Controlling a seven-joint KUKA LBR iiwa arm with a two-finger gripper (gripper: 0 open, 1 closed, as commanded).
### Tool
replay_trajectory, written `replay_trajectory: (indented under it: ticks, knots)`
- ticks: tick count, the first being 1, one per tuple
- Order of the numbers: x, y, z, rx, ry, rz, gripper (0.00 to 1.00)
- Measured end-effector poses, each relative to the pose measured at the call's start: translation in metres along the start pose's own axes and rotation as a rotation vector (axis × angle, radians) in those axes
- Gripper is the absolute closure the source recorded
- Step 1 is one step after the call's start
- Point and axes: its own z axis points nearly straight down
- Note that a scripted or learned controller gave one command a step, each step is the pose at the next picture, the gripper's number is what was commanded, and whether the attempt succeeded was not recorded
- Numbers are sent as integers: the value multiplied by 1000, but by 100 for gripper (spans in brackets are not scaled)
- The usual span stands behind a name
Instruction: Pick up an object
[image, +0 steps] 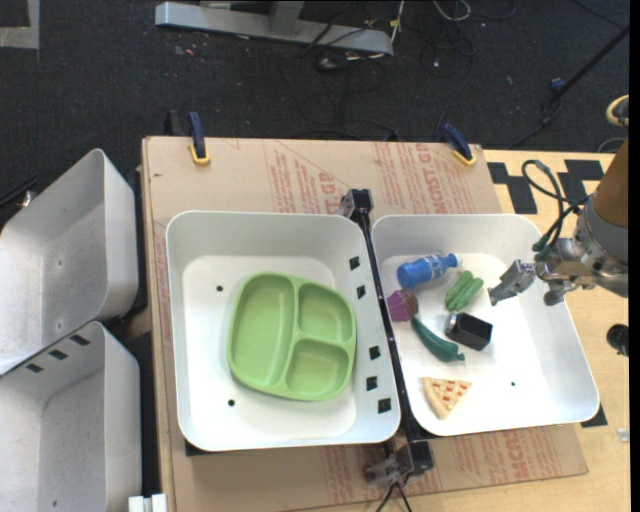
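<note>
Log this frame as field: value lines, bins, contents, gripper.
left bin: holds green tray, three compartments
right bin: holds six items
blue bottle: lying, upper left of right bin
purple item: below the bottle, near the divider
green item: right of the bottle
dark green item: long, curved, mid bin
black block: beside the dark green item
pizza slice: toy, alone near the front
gripper: open, over right bin's right side, holds nothing
</note>
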Motion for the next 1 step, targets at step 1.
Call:
replay_trajectory:
  ticks: [1]
  knots:
    - [-7, 2, 47, 3, 1, 2, 0]
